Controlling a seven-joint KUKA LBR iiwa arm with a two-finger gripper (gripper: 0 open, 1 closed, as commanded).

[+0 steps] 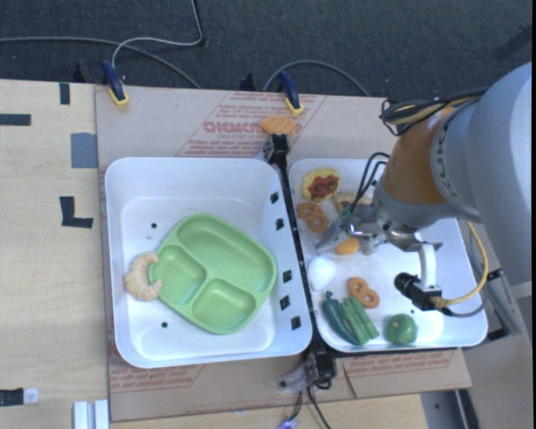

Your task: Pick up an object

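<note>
Grey arm over right bin, cardboard — "CHEMCRAFT"-like print

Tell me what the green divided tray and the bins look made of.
Green tray: likely matte moulded plastic, going by its uniform colour and rounded compartments. Left bin and right bin: seemingly smooth, semi-gloss white plastic, with soft rounded rims and light sheen.

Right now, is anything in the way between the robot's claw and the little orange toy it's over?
Nothing visible. The gripper sits right at the small orange piece in the right bin; the pretzel lies just beside it.
</note>
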